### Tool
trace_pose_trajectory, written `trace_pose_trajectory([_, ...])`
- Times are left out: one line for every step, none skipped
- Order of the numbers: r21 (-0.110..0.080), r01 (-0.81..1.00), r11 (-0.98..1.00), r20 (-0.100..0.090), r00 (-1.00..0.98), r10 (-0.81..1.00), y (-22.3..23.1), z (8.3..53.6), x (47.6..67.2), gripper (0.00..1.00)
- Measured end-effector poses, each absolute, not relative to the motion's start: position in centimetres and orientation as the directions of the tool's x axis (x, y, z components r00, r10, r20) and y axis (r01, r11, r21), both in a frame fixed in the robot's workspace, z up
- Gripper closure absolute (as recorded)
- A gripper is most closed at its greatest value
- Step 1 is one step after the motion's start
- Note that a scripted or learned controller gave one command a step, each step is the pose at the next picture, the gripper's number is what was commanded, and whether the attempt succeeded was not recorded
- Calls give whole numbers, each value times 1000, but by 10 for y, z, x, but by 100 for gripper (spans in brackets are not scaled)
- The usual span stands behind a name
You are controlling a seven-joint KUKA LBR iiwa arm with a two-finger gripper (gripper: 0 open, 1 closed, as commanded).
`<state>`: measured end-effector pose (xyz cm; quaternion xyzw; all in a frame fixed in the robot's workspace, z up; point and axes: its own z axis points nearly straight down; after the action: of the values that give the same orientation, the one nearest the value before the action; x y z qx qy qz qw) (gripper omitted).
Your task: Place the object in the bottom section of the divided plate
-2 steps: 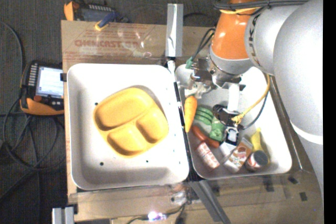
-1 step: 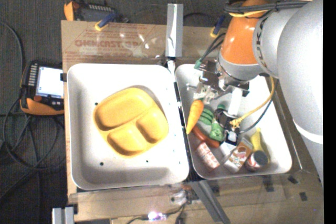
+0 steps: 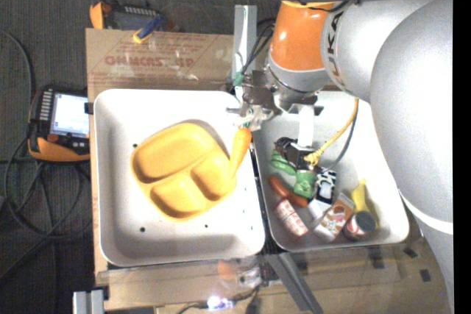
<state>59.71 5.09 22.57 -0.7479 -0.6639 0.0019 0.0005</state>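
The carrot [image 3: 240, 151] is a small orange toy, long and tapering, with a green top; it hangs almost upright at the right edge of the left bin [image 3: 118, 232], its green end up between the fingers of the gripper [image 3: 249, 116], which are closed on that end, and its lower tip near or touching the right rim of the yellow divided plate [image 3: 184, 169]. It looks light, stiff and rather smooth, so I think it can turn or slip in such a grip at the end; a hold nearer the thick middle would be more secure. The plate lies in the middle of the left bin. In the right bin [image 3: 397, 232] lies a heap of other toy food and packets.
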Motion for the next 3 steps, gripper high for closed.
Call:
trace_pose_trajectory([-4, 996, -86, -4, 86, 996, 89, 182, 629, 100])
trace_pose_trajectory([-3, 1000, -16, -4, 16, 1000, 118, 177, 628, 100])
trace_pose_trajectory([-3, 1000, -16, -4, 16, 1000, 117, 177, 628, 0])
